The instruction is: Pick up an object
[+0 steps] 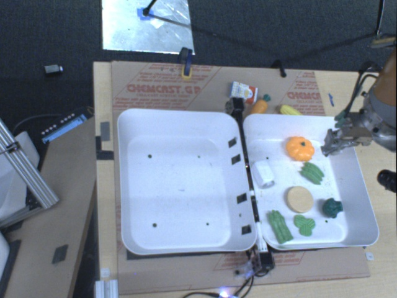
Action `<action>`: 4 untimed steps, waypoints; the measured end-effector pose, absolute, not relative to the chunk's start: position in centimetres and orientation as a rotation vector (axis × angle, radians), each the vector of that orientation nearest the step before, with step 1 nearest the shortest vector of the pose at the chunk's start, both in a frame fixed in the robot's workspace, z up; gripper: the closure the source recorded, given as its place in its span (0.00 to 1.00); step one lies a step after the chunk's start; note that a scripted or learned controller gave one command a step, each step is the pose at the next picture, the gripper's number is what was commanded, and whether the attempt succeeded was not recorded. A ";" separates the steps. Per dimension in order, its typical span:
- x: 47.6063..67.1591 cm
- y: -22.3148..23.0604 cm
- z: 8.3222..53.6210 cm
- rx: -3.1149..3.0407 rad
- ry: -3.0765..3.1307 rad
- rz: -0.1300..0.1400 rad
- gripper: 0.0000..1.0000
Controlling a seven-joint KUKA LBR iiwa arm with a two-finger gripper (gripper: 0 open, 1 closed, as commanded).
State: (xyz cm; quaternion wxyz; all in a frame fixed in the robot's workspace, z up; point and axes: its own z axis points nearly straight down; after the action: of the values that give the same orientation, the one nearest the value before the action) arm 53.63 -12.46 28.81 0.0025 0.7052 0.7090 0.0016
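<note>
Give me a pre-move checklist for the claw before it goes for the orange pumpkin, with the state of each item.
1. Claw over the right bin: ok.
2. Nothing held in the claw: cannot tell.
3. Orange pumpkin lying just left of the claw: ok.
4. Pumpkin apart from the green leafy piece below it: ok, small gap.
5. Pumpkin clear of the bin's far wall: ok.
6. Claw height above the bin floor: cannot tell.

A grey arm (379,107) is seen, with an orange band (391,73) above the wrist. A thin cable is looped beside it, and a small grey metal gripper (329,144) is fitted at its end.
</note>
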 end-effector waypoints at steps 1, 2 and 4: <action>64.9 -4.4 38.6 2.195 2.228 0.023 1.00; 67.0 -2.8 39.0 2.211 2.226 0.006 1.00; 66.9 1.0 38.7 2.214 2.226 0.003 1.00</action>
State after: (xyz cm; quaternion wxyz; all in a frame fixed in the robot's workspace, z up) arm 66.88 1.04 38.66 0.0010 0.7052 0.7090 0.0010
